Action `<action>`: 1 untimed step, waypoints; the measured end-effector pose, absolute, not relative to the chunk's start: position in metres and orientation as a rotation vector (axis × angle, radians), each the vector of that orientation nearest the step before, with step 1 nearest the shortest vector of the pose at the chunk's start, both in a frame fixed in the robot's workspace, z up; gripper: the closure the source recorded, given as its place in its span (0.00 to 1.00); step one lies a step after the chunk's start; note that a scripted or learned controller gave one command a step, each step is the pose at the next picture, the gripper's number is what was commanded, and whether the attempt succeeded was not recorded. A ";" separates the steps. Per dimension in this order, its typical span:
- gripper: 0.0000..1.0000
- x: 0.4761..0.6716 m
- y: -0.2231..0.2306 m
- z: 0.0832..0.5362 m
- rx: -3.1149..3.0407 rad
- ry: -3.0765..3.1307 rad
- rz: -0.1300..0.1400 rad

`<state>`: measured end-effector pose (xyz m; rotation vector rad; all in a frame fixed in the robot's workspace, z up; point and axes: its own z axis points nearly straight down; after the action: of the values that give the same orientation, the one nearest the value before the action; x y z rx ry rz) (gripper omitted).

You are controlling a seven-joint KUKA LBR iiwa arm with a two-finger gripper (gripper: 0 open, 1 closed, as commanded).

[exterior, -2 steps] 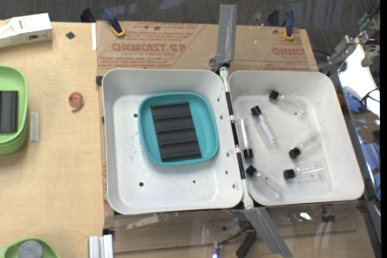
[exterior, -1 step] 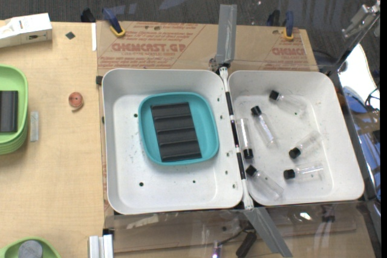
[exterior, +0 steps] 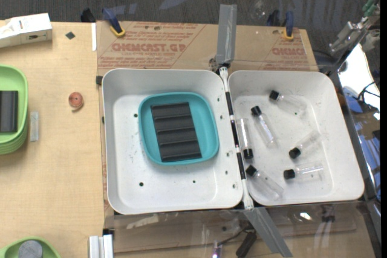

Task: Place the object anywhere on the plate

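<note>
Vials (exterior: 263,128) with black caps lay scattered in your right bin (exterior: 338,106), well apart from the teal plate (exterior: 208,130) holding a black ridged insert (exterior: 175,131) in the left bin (exterior: 121,148); the jaws' state I cannot tell.

The green container (exterior: 12,109) at the left edge is cut off by the frame, so only its right part and a slice of the dark item (exterior: 8,110) inside it show, and the green lidded object (exterior: 30,249) at the bottom left corner is likewise cropped. The clear vials (exterior: 263,127) in the right bin (exterior: 338,99) have bodies so transparent that their outlines blur into the white floor, leaving mainly the black caps legible. The equipment (exterior: 363,27) at the upper right is cropped and too tangled to identify.
</note>
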<state>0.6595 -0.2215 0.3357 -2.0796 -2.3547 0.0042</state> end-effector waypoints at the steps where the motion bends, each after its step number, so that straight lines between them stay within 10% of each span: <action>1: 0.00 0.660 -0.221 0.382 -1.957 -2.461 0.002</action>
<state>0.6599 -0.2211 0.3823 -1.9565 -2.4607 0.0020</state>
